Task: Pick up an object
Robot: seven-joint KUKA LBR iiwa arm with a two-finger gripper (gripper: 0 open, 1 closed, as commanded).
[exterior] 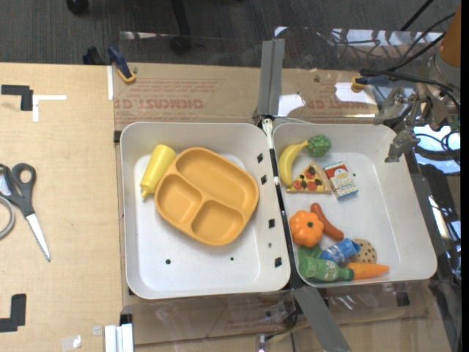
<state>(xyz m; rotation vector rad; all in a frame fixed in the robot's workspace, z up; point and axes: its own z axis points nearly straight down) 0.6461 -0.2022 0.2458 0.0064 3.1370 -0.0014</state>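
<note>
The right bin [388,211] holds several toy foods along its left side. At the top lie a banana [292,157], a broccoli [318,146], a pizza slice [308,180] and a small red and white box [341,180]. Lower down are an orange pumpkin [306,228], a red sausage [327,222], a blue packet [339,251], a cookie [365,251], a green bottle [321,270] and a carrot [367,271]. My gripper [401,136] hangs over the bin's far right corner, well away from all of them and holding nothing that I can see.
The left bin [146,262] holds an orange divided plate [207,195] and a yellow bottle [156,169] beside it. Scissors [26,204] lie on the wooden bench at the left. Cables and a metal bracket crowd the upper right behind the bins.
</note>
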